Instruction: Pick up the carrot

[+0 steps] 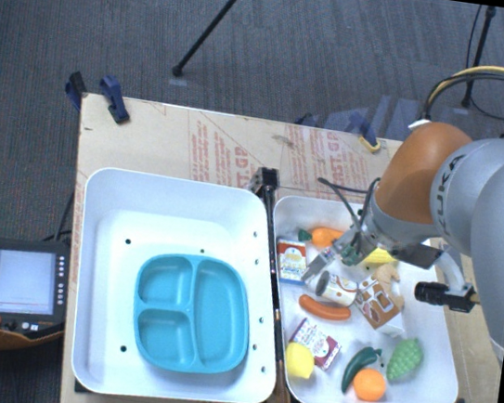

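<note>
carrot [366,374] below claw [341,256]

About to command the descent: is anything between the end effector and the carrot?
Nothing visible blocks it. The end effector hangs in the right bin just above the carrot, which lies flat. A small white cup sits right against the carrot's upper side, and could get caught in the grasp.
</note>
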`<move>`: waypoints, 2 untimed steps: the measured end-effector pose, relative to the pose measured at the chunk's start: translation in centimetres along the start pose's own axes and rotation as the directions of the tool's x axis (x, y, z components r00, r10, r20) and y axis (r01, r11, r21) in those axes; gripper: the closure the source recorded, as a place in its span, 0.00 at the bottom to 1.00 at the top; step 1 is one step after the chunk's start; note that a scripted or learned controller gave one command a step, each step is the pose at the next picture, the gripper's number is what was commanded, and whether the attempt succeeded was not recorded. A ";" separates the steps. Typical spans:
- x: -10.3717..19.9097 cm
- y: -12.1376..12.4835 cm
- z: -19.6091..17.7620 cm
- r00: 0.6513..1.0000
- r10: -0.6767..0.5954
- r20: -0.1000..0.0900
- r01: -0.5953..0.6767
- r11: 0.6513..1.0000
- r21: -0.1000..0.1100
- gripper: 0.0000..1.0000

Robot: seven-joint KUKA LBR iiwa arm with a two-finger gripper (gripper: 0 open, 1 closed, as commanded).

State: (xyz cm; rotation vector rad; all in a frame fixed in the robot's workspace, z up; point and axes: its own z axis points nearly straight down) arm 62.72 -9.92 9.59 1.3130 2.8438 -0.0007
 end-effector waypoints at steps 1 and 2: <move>-0.5 1.3 0.0 0.970 0.243 -0.003 -0.243 0.970 0.004 0.00; -0.3 1.8 -1.2 0.972 0.235 -0.003 -0.235 0.972 -0.004 1.00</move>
